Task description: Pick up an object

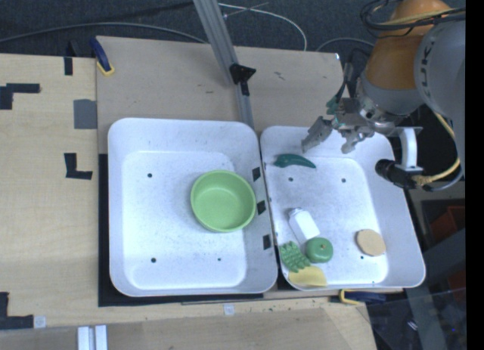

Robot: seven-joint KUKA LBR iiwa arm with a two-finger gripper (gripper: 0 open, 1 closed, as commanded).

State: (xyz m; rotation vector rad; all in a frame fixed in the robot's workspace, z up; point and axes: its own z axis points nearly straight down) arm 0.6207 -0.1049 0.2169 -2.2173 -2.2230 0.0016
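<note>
While the arm reaches in from the right, the gripper [333, 139] hangs over the far edge of the right bin [393, 224] with its fingers spread apart and nothing between them. Just below it lies a dark green curved piece [294, 161]. Nearer the front sit a white bottle [304, 226], a green round piece [318, 249] and a tan disc [370, 243]. The left bin [136, 190] holds a green bowl [222, 201].

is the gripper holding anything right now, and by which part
Nothing is held. The gripper hangs open over the far edge of the right bin, with no object between its fingers; the dark green piece lies below it.
</note>
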